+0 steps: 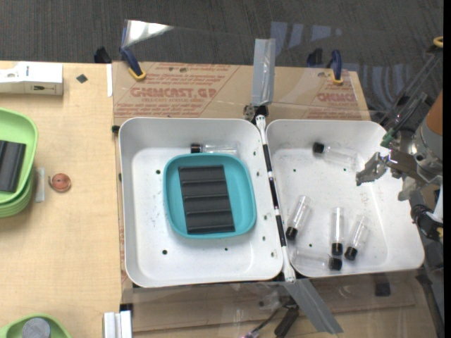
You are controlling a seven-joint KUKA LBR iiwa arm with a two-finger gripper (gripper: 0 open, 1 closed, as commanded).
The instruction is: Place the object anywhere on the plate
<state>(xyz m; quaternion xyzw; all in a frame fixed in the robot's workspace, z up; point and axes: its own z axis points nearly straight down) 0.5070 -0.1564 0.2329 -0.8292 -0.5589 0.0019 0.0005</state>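
Gripper [369, 169] hangs over the right bin [394, 263] near its right wall, nothing between the fingers; apart or together, cannot tell. Wooden bench [63, 259], cardboard sheet [183, 90] behind the bins, dark carpet [211, 13] beyond. Two white bins; left bin [141, 259] holds one teal plate [244, 189] with a dark ribbed insert [206, 198]. Six clear tubes with black caps: five in the right bin, one behind the plate [210, 148], long axis left-right, cap pointing left. Nearest the gripper: tube [331, 151], cap left.
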